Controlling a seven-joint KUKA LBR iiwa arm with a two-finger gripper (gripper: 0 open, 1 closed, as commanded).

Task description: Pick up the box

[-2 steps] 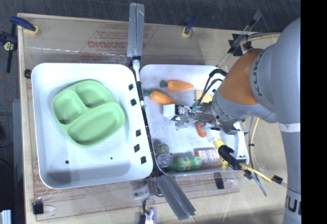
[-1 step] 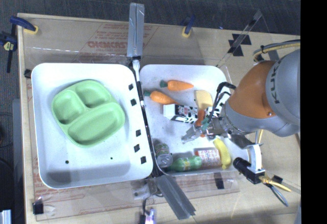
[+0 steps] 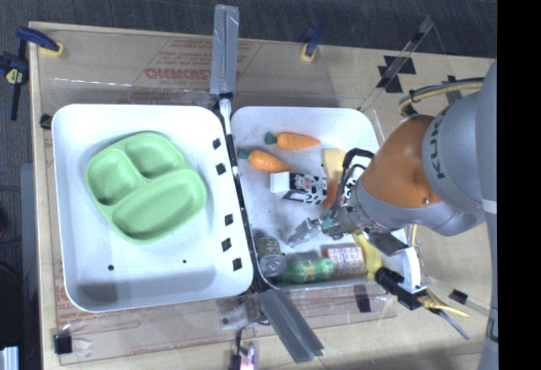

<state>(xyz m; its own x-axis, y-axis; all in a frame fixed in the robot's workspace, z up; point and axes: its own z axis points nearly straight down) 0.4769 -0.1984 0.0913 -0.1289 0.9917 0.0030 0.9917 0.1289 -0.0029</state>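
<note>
Green bottle (image 3: 308, 269) lies by the right bin's (image 3: 254, 119) front wall.
Small box (image 3: 297, 183) looks light, stiff, card-sided; its 2 long faces suit the hand (image 3: 325, 223), whose opening cannot be told.

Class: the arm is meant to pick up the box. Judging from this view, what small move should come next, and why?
Probably a short shift up-left in the view. The tool sits low in the right bin, just below the small box, not over it. Centring over the box should come before any descent.
</note>
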